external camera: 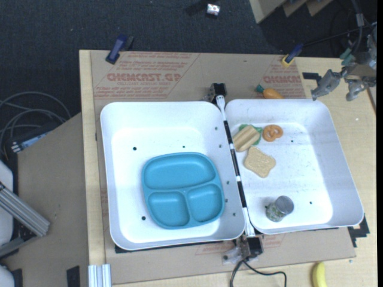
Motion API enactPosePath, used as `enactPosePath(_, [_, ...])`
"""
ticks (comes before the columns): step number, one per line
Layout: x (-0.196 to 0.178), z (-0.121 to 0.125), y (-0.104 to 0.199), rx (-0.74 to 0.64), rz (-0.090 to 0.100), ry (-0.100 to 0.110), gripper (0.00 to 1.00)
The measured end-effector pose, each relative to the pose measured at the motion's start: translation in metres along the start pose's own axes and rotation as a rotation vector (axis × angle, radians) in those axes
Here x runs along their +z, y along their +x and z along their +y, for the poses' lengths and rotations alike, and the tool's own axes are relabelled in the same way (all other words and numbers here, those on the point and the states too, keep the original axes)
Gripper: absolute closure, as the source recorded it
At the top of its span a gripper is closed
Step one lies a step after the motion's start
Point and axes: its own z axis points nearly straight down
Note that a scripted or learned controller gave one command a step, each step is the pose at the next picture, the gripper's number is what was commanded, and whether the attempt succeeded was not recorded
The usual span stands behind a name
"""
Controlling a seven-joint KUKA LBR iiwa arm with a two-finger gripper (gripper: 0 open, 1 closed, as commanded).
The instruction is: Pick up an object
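Note:
The right bin [317, 160] holds a tan bread slice [260, 161], a second bread piece [245, 139] lying partly on a green item [254, 127], an orange ring-shaped item [273, 133] and a small grey can [279, 208] on its side near the front. My gripper [337, 86] hangs at the upper right, beyond the right bin's far right corner. Its two fingers stand apart with nothing between them, so it is open. It is well away from every object in the bin.
The left bin [119, 142] holds a blue divided plate [182, 189]. An orange carrot-like item [272, 92] lies on the board behind the right bin. A yellow item [319, 275] lies at the board's front edge. Clamps [119, 48] grip the board's back edge.

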Motion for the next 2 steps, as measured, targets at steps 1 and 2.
enactPosePath(1, [0.12,-0.018,0.061,-0.001,0.002,0.002,0.0])
enactPosePath(2, [0.188,0.024,0.087,-0.001,-0.001,-0.006,0.0])
